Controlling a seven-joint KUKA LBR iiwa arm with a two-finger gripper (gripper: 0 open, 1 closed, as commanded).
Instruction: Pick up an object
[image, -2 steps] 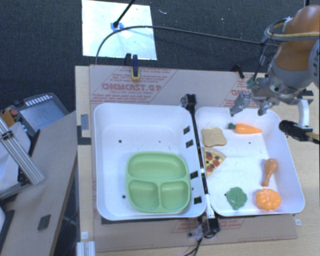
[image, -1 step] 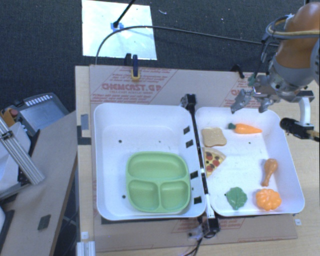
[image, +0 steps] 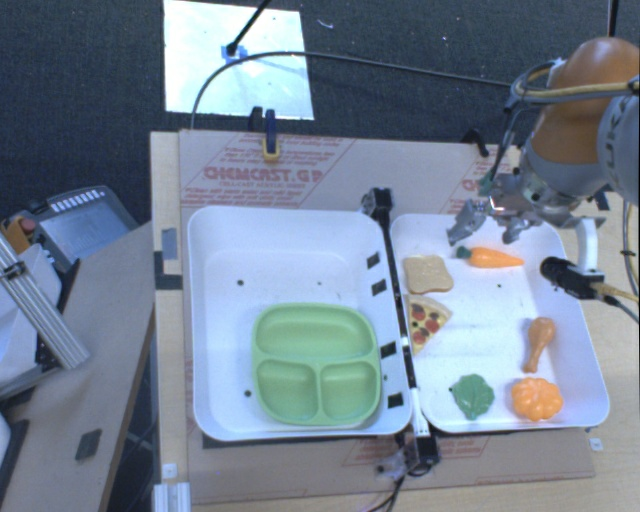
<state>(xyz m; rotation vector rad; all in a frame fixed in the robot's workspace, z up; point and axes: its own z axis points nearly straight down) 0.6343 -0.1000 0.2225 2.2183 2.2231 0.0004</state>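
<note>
Pincer (image: 487, 226) open, empty, above carrot (image: 491, 258) near right bin (image: 590, 385) far rim; bare floor mid-bin.

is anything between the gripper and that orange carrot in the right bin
Nothing visible is. The gripper hangs just above the orange plastic toy carrot, near the far edge of the right white bin. The tan toy bread slice lies to its left, apart.

Camera setup: one fixed overhead view, slanted.
Mounted above the worktop (image: 300, 165), looking down and forward at moderate distance; takes in both white bins, the left bin (image: 215, 300) and right bin (image: 580, 330), side by side, dark floor beyond the far edge, arm (image: 585, 100) entering at the right.
</note>
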